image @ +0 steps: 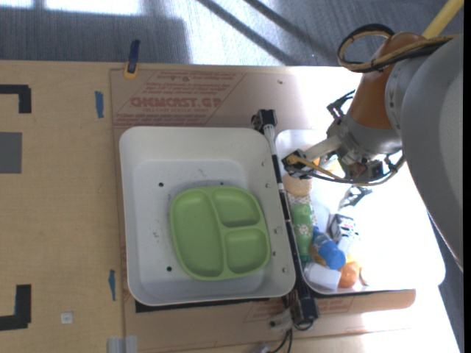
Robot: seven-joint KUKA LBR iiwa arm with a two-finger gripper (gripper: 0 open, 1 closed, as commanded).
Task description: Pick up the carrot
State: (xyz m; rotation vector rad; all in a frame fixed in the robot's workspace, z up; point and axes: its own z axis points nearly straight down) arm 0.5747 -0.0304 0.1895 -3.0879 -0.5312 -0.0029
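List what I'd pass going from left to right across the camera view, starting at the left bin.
Left bin → green divided plate → green bottle along the right bin's left wall → blue toy → carrot → right bin.

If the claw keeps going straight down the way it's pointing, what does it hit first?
Probably the blue item in the right bin, just below the claw. The carrot lies further toward the front corner. Depth is unclear from this single view.

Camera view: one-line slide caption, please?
Arm over right bin of clutter; green divided plate in left bin.
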